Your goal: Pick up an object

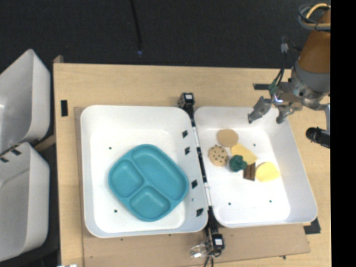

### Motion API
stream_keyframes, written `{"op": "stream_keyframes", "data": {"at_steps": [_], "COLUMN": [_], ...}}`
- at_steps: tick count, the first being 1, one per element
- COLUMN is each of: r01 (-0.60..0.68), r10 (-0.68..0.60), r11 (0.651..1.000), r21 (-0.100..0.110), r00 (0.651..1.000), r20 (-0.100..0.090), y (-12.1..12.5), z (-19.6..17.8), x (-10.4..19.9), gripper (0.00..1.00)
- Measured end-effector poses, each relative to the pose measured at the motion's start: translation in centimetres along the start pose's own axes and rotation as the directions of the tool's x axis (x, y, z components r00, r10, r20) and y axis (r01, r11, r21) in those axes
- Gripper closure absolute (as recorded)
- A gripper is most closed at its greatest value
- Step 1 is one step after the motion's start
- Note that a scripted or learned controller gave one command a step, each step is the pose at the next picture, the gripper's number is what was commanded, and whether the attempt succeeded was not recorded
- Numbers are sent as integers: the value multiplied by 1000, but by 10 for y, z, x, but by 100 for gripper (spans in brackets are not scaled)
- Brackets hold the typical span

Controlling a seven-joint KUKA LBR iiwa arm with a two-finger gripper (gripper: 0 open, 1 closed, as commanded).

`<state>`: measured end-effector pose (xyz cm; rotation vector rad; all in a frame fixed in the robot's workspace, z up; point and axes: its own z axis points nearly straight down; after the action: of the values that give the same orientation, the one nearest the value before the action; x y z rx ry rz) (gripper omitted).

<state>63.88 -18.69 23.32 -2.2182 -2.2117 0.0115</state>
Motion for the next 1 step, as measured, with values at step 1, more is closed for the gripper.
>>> {"op": "stream_keyframes", "data": {"at_steps": [1], "r01": [3], "r10": [-3], "r11": [1000], "r21": [-14], "r00": [1000], "r20": [2], "y": [3], "z": [-9], "x": [1], "gripper": [0]}}
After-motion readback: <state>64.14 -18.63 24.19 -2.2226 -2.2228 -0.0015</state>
